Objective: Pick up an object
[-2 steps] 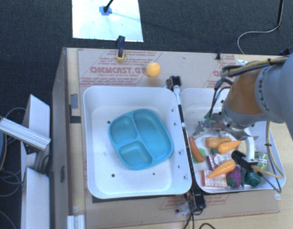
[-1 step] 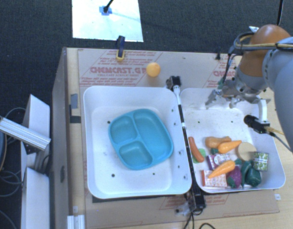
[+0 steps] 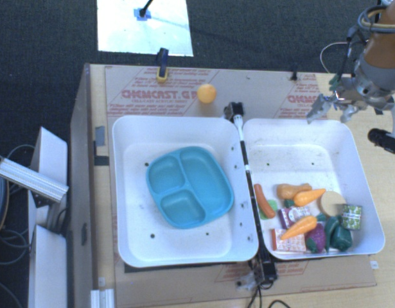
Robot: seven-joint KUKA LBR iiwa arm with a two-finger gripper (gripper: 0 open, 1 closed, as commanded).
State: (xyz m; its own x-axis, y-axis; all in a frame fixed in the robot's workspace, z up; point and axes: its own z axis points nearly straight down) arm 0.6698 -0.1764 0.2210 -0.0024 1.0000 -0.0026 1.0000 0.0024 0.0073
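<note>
A: What is seen in the left shallow white bin (image 3: 130,191)?
B: A light-blue plastic plate with three compartments (image 3: 189,186) is laid flat near its middle. Behind the bins, a small orange ball (image 3: 207,94) is rested on the worktop (image 3: 152,85).

A: And in the right shallow white bin (image 3: 300,143)?
B: Toy foods are heaped in its near corner: a red sausage (image 3: 263,201), two orange carrots (image 3: 298,226), a tan gourd-shaped piece (image 3: 293,190), a pale round disc (image 3: 333,204), a purple bunch (image 3: 316,238), dark green pieces (image 3: 341,236) and a small green printed box (image 3: 351,216).

A: Where is the gripper (image 3: 332,109) found?
B: It is hung above the far right rim of that bin, well apart from the heap. Its fingers are spread apart and nothing is held between them.
</note>
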